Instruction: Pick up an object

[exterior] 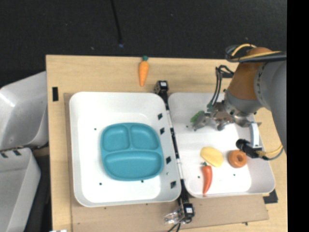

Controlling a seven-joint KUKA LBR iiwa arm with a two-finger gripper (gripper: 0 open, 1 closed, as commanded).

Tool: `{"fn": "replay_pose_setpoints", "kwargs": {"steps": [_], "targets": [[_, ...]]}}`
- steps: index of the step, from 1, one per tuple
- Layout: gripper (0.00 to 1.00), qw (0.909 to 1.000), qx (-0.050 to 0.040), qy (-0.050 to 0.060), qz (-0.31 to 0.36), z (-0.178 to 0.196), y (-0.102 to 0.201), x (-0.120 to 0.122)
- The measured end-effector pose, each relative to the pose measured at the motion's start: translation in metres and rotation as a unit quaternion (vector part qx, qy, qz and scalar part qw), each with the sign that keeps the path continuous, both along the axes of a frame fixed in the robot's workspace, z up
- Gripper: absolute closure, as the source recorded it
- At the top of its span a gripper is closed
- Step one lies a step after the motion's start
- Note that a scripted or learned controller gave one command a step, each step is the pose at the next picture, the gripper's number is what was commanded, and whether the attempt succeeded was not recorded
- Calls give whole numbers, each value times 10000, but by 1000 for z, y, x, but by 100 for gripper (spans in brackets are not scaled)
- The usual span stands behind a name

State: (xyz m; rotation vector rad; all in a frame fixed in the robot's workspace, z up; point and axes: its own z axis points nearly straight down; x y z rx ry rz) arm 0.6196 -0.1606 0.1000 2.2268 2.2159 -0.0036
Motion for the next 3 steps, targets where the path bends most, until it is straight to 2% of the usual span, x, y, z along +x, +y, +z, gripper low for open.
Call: {"fn": "replay_pose_setpoints", "kwargs": {"steps": [1, 2, 3], "targets": [[100, 10000, -5, -28, -13, 13, -1, 1], [100, 10000, -4, -42, -14, 78, -4, 0], [100, 10000, 0, -32, 2, 107, -6, 1]]}}
